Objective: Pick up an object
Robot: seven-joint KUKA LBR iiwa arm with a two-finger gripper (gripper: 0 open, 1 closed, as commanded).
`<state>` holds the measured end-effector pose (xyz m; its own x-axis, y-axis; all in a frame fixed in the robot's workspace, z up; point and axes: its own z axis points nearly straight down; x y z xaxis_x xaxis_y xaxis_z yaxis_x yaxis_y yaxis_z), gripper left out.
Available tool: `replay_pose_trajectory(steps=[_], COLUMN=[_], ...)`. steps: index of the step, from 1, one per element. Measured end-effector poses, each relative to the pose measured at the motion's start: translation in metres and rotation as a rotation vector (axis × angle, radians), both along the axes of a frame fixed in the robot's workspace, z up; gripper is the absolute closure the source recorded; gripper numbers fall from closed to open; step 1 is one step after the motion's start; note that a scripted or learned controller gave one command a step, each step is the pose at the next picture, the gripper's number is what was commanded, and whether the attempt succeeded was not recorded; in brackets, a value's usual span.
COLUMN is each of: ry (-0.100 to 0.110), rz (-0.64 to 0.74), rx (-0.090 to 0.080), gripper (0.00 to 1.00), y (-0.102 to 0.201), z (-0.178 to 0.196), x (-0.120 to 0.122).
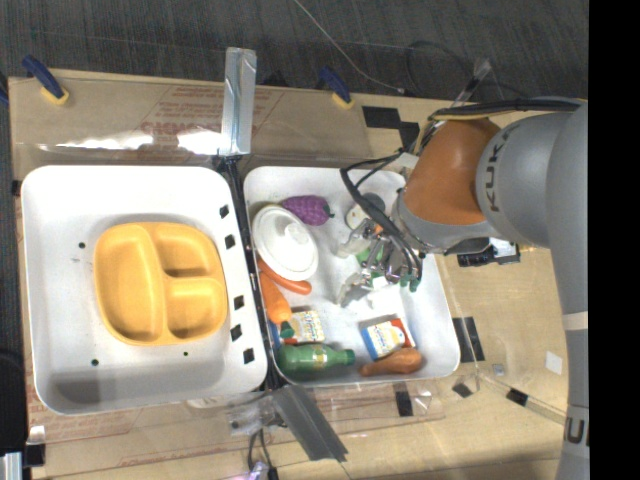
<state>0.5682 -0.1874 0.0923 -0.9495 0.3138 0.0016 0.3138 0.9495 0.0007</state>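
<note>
At the near edge of the right bin (445,318), a green bottle (315,357) is seen lying on its side, with a brown sausage-shaped piece (392,364) beside it and a small blue-and-red box (384,336) just behind that. A small labelled packet (305,325) is placed above the bottle, close to the bin's left wall. An orange carrot (283,284) is laid slantwise behind these, touching the white lidded bowl (285,241). A purple bunch of grapes (306,209) is found further back, just beside the bowl. The gripper (375,268) is lowered over the bare middle floor of the right bin; how it is set cannot be told, and nothing is seen held. In the left bin (60,208), a yellow divided tray (160,280) is set.
</note>
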Motion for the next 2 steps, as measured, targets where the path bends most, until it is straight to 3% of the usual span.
replay_pose_trajectory(steps=[1,2], ry=[0.003,0.003], rz=[-0.156,-0.149], rx=[0.0,-0.001], gripper=[0.0,1.0], y=[0.072,0.072], z=[-0.002,0.009], x=[-0.003,-0.002])
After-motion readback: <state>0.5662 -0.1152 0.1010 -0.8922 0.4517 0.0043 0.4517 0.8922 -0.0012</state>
